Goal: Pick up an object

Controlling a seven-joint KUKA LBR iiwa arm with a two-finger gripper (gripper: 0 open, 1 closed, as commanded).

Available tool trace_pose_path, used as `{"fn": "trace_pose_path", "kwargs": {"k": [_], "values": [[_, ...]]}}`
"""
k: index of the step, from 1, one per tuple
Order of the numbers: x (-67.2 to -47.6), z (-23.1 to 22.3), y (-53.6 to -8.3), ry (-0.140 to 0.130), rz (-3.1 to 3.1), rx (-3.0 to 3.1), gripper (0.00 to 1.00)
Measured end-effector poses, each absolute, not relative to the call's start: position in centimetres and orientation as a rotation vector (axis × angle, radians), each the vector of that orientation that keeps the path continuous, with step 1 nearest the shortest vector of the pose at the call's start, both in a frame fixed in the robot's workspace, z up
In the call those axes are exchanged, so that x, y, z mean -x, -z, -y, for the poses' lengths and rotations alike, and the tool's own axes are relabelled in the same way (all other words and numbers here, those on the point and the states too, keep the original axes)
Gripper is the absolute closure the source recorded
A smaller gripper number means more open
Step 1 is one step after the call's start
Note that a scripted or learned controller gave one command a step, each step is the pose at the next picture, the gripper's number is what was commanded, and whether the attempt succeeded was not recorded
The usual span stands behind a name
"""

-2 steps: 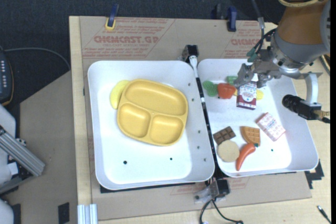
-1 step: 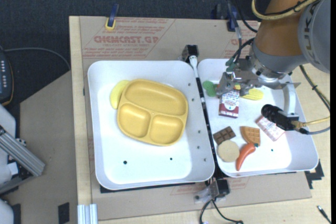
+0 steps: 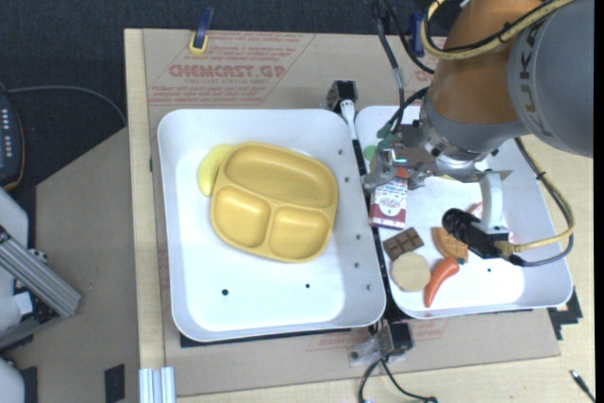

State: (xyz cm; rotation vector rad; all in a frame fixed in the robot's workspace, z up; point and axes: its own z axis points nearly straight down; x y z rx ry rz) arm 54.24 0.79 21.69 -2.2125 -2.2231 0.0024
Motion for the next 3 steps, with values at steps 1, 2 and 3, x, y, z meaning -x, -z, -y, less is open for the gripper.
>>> {"fn": "trace_pose_path", "kwargs": {"k": [1, 2, 3], "values": [[-53.0, -3.0, -21.8, -0.002, 2.222, 2.215, 1.00], [-53.1, -3.0, -23.1, 0.003, 2.224, 2.221, 1.00], [-53.0, -2.7, -23.1, 0.002, 2.222, 2.221, 1.00]]}}
